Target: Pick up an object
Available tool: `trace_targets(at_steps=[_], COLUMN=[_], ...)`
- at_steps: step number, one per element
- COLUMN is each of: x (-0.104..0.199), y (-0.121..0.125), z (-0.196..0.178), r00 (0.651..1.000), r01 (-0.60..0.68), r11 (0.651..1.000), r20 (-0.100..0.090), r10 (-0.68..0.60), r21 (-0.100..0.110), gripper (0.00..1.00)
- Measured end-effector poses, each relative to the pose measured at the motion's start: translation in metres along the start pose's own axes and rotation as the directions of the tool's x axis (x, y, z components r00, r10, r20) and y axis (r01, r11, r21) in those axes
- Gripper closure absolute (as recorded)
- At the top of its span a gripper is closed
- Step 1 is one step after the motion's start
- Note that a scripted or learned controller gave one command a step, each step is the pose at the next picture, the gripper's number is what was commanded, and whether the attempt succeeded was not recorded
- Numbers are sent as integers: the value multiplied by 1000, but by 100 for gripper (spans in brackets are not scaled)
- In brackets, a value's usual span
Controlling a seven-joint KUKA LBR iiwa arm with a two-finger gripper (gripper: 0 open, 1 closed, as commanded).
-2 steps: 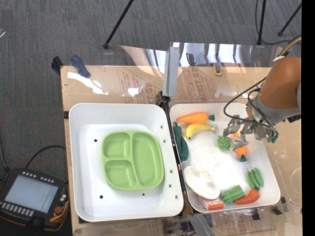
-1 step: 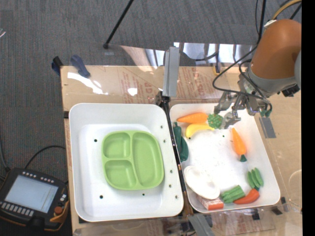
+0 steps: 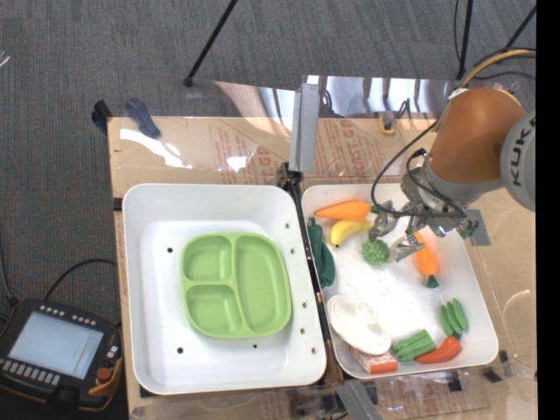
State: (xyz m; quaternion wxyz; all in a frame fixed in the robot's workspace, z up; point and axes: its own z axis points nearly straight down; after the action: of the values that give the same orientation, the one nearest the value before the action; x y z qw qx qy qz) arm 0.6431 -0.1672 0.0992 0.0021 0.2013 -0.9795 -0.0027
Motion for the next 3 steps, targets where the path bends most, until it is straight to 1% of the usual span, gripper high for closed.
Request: trace_targets(at_steps=[1, 2, 3], x=[-2, 14, 60], y=[-4, -42, -20], z=[8, -33, 7], r00=[957, 989, 994], r01=[-290, -148, -105], r11=[957, 989, 994], r20=[11, 11, 12], r10=[290, 148, 105], r21=[5, 8, 8], gripper=[100, 100, 100])
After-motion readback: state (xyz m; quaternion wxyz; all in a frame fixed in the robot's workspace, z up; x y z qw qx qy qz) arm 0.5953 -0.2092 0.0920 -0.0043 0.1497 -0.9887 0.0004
